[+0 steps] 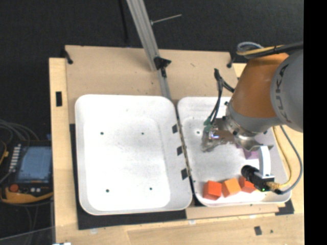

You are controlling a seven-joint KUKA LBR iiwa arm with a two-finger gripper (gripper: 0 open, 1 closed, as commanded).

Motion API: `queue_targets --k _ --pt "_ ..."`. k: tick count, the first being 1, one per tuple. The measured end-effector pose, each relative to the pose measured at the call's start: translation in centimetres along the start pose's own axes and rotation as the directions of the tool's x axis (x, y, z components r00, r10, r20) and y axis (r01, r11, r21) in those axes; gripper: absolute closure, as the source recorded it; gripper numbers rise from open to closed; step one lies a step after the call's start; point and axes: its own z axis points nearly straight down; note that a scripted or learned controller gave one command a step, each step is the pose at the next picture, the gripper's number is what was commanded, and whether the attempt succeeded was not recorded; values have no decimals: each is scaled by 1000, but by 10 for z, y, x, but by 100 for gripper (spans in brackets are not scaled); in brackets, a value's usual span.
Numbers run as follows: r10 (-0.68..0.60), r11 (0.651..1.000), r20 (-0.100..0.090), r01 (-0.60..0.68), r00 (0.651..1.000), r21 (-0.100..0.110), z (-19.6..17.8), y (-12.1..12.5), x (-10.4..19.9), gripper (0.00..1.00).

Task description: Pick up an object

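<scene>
We have the gripper (208, 139) over the left half of the right bin (196, 108), close to the wall it shares with the left bin (127, 147). We can't tell from this angle whether it's open or closed, and we see nothing in it. Candidates: three orange blocks (231, 187) in a row along the right bin's bottom edge in the view, touching or nearly so, with the leftmost block (212, 190) near the bottom-left corner. From the gripper they lie toward that bottom edge and slightly right, well apart from it. The row runs along the edge; each block looks roughly cubic, so there's no long axis to align to. A purple thing (250, 151) peeks out beside the wrist, mostly hidden. Our call: take the leftmost block, since its left side is free, though its neighbour and the bin wall crowd it.
</scene>
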Motion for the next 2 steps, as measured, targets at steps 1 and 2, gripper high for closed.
queue_targets --k 1,2 --pt "0 1000 -1 0 1000 3 9 1 54 100" --pt "-1 1000 -2 1 1000 5 13 0 100 100"
